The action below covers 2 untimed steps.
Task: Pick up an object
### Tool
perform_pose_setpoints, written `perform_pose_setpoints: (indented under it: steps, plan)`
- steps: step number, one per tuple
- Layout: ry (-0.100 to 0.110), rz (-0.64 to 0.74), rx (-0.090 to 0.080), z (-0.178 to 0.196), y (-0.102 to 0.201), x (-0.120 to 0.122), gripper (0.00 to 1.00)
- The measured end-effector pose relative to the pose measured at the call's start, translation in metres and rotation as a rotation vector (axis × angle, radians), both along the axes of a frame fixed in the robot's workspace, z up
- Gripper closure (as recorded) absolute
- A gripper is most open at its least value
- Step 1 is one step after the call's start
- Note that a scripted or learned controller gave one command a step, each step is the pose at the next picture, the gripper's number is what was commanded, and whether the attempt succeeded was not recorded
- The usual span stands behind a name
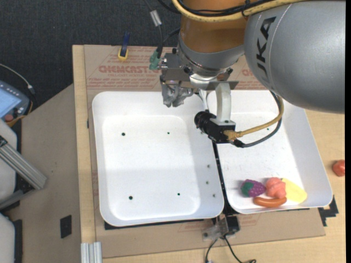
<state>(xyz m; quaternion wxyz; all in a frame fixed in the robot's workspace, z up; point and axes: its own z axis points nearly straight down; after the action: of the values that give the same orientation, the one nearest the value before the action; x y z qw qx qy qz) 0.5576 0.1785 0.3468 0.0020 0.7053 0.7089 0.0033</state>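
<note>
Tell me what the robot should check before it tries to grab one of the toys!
1. Are there toys to pick? Ok: a purple toy, a pink-red toy, a yellow toy and an orange-red sausage-shaped toy lie in the right bin.
2. Is the gripper above a toy? Not ok: it hangs over the back edge of the left bin, far from the pile.
3. Is a toy already in the gripper? Cannot tell.
4. Are the toys spread apart? Not ok: they are bunched together, touching.
5. Are the toys away from the wall? Not ok: they sit in the near corner.
</note>
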Motion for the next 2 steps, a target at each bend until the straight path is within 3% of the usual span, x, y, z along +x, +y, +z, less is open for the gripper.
perform_pose_setpoints:
  steps: [1,2]
  plan:
    - [0.014,-0.008,-0.003,0.036,-0.046,-0.081,1.00]
    - [0.017,-0.009,-0.004,-0.097,-0.083,-0.079,1.00]
